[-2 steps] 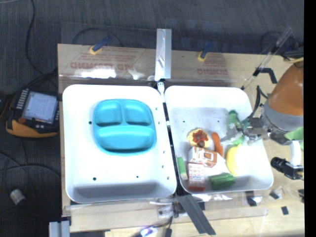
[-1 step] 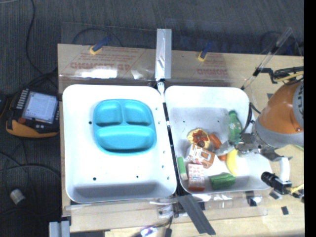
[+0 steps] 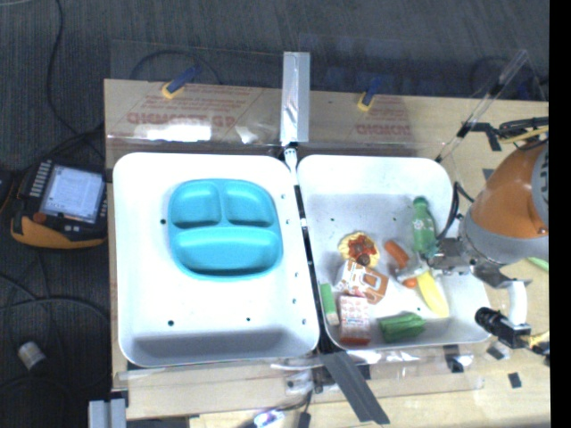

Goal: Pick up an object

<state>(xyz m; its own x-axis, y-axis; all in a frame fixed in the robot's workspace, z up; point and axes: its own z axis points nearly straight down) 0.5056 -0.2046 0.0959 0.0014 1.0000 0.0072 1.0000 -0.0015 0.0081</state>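
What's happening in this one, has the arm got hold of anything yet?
The arm reaches in from the right, its gripper low in the right bin among small toy foods: a green bottle, a yellow banana, a green pickle and snack packets. Whether it holds anything cannot be told. The left bin holds a blue divided plate.

The arm [image 3: 513, 208] is cut off by the frame's right edge, and its bulk hides the right rim of the right bin [image 3: 375, 172]. The wrappers [image 3: 359, 294] at lower centre carry print too small to read.
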